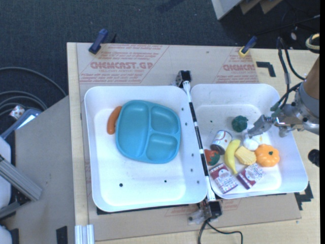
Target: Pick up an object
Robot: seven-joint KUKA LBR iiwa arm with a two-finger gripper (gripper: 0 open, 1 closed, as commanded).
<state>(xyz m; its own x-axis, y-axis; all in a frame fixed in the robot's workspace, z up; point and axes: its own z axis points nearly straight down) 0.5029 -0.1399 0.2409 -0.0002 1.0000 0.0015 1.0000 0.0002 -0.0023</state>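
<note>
Several small objects lie in the right bin (284,184): a dark green round piece (239,122), a small can (221,140), a banana (232,154), a yellow block (245,156), an orange pumpkin (267,155) and two red packets (222,178) (252,175). A red and green piece (210,156) sits by the divider. My gripper (255,130) reaches in from the right and hangs low over the bin, just right of the green piece and above the yellow block. I see nothing held in it.
The left bin (101,187) holds a blue sectioned tray (148,131) with an orange sausage-shaped piece (112,120) at its left edge. Clamps sit where the bins meet, at the far end (184,77) and the near end (209,210). Cables run at the far right.
</note>
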